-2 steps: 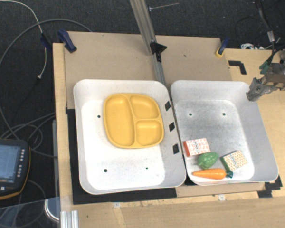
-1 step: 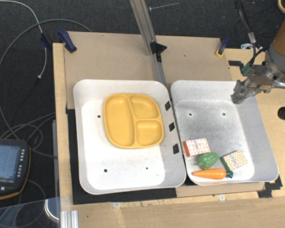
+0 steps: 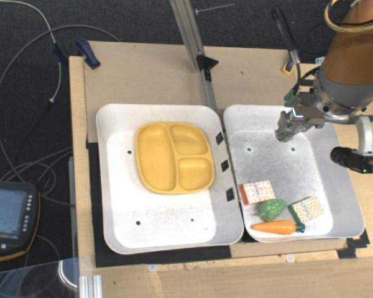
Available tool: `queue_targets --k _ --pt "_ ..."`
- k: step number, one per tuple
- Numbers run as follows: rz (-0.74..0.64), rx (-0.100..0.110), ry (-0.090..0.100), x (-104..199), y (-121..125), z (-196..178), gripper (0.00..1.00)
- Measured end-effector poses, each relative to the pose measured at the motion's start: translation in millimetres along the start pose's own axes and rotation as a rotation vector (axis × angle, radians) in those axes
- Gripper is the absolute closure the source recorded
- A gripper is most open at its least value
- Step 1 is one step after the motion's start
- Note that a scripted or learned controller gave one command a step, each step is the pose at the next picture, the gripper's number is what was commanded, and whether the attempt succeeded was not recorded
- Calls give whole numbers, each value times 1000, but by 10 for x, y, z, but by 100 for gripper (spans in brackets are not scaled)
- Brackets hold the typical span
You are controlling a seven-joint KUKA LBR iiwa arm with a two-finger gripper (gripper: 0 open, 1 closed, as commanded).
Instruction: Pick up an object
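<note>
Reaching in from 3 o'clock, grey arm [image 3: 348,61] with orange band hangs over the far half of the right bin [image 3: 261,166]. Left bin [image 3: 112,185] carries a yellow divided tray [image 3: 174,157], not touched. Gripper [image 3: 287,131] sits above bare bin floor near the far rim; cannot tell how it is set from this angle, and nothing seen in it. Candidate objects bunch at the near edge of the right bin, toward 6 o'clock from the gripper, well apart from it: red-and-white box [image 3: 257,192], green round piece [image 3: 271,209] just beside it, patterned packet [image 3: 307,209] at 5 o'clock, carrot [image 3: 275,228] nearest the rim. Carrot's long axis runs 9 to 3. Judgement: pick not yet begun; travel toward 6 needed first
</note>
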State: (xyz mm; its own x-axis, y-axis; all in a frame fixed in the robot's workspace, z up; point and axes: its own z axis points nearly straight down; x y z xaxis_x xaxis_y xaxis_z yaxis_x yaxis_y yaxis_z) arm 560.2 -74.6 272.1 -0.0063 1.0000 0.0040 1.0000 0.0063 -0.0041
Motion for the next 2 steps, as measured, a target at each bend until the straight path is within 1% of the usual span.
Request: queue_targets --k 1,2 --pt "0 -1 -1 523 -93 1 100" --pt "-1 1 -1 1112 -215 169 100"
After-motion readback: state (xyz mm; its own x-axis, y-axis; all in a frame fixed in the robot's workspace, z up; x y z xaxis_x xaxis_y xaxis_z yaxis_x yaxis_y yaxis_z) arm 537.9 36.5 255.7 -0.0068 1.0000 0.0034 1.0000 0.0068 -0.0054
